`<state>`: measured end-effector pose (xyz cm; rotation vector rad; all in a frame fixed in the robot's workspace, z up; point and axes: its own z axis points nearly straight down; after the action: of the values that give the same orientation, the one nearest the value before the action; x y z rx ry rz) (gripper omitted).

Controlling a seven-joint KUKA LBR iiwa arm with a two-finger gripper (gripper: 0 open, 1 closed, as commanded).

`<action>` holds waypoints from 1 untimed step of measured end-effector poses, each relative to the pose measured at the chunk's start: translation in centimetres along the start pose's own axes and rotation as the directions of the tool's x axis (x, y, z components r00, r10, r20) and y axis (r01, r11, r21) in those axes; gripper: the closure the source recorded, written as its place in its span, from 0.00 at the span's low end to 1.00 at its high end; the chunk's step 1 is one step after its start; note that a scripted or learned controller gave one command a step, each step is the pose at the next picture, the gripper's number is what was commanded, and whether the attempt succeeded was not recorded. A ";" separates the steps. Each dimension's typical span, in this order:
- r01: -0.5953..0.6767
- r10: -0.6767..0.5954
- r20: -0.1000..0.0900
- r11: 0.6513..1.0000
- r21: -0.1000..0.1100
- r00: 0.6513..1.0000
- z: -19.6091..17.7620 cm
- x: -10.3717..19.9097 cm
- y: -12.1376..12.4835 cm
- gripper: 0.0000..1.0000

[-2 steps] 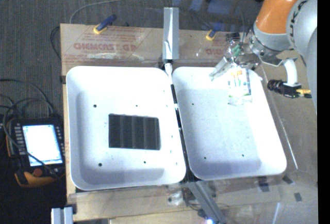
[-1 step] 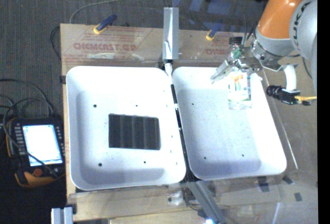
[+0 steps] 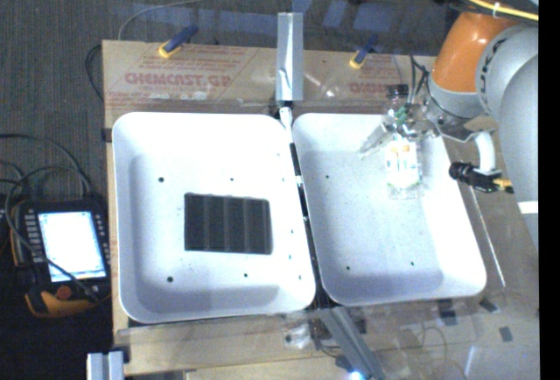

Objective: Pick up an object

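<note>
Starting left of the left bin (image 3: pixel 131 194), we see a handheld pendant (image 3: pixel 63 247) with a lit screen lying on the floor, its cables trailing beside it; inside the left bin, a dark ribbed rectangular object (image 3: pixel 227 223) lies flat near the middle of the floor, and we take it to be the only thing on offer for picking. To the right of the left bin, touching it along a shared edge, sits the right bin (image 3: pixel 394 264), whose floor looks bare apart from small dark specks. Over the far right part of that second bin hangs the gripper (image 3: pixel 404 161), pointing downward, with the orange band of the arm (image 3: pixel 464 54) above it; the tool looks pale and translucent against the white, so we cannot tell whether its jaws are parted or closed, and we see nothing held in them. We judge the task to be at the approach step, nothing lifted yet. The next move, in our view, calls for travelling across to the left bin, centring above the dark object, then descending with the jaws spread wide enough to straddle it
</note>
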<state>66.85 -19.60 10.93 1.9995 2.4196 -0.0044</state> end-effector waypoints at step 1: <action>0.038 -0.038 -0.013 0.999 -0.017 0.999 0.5 -1.4 -0.8 0.00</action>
<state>66.30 -21.10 10.48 1.9527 2.4564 0.0297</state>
